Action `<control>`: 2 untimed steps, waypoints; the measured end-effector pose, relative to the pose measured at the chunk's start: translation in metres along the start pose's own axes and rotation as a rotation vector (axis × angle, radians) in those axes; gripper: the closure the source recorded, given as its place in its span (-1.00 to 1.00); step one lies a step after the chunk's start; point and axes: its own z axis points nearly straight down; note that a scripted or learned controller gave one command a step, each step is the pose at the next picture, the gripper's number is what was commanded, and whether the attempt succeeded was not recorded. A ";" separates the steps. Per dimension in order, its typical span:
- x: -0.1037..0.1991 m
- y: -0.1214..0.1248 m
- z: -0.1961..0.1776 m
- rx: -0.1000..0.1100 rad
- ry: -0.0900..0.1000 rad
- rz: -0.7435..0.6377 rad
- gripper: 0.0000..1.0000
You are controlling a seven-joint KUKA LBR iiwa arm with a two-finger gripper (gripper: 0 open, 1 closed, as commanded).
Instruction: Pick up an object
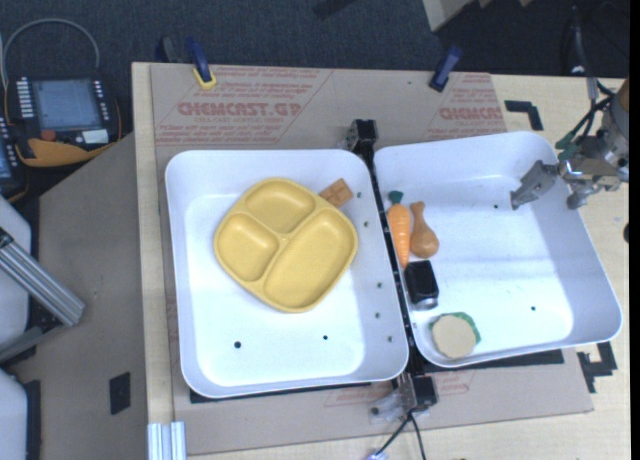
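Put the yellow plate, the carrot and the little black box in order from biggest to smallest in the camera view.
1. Yellow divided plate, by far the biggest.
2. Carrot.
3. Black box, shorter but wider than the carrot, so those two look close.

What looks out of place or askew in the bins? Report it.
The yellow divided plate in the left bin sits rotated, covering most of a small brown block at its upper right edge. Nothing spilled or damaged.

A small brown block (336, 192) lies partly hidden under the yellow divided plate (286, 243). The picture's right edge cuts off the arm (618, 138) above its wrist.
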 end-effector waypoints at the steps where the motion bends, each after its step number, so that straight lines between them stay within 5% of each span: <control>1: 0.000 0.002 -0.005 -0.009 -0.002 -0.002 -1.00; 2: -0.003 0.007 0.040 -0.004 -0.001 -0.003 -1.00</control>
